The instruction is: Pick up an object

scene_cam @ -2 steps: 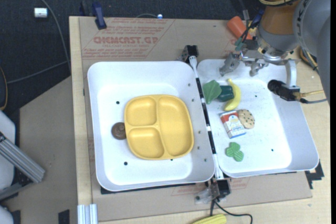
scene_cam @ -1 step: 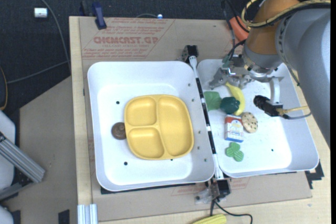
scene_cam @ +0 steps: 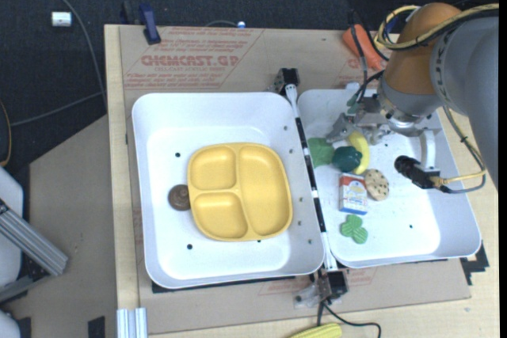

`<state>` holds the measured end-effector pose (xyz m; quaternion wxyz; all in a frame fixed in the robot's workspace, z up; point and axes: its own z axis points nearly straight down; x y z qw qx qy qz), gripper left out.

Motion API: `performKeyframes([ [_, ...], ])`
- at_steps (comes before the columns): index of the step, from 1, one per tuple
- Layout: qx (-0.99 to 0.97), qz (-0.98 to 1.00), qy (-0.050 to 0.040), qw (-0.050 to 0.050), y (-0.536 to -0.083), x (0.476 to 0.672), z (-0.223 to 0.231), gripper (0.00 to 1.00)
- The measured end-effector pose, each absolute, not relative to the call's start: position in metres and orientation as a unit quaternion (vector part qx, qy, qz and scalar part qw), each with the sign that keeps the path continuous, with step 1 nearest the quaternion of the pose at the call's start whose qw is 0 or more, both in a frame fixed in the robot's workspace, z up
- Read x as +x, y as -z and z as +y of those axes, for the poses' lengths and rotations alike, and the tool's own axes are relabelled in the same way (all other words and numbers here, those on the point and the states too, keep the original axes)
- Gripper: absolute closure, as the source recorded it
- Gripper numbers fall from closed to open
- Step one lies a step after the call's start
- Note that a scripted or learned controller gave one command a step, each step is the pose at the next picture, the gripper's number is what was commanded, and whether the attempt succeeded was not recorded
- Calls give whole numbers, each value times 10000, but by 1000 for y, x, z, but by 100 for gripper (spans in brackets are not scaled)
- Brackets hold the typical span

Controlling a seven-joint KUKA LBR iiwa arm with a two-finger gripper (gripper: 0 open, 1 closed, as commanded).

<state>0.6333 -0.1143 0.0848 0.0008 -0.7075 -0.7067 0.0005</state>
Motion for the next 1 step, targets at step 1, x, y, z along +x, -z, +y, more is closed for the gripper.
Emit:
performKeyframes([
  [1,-7076,-7066,3,2,-95,634,-114,100],
])
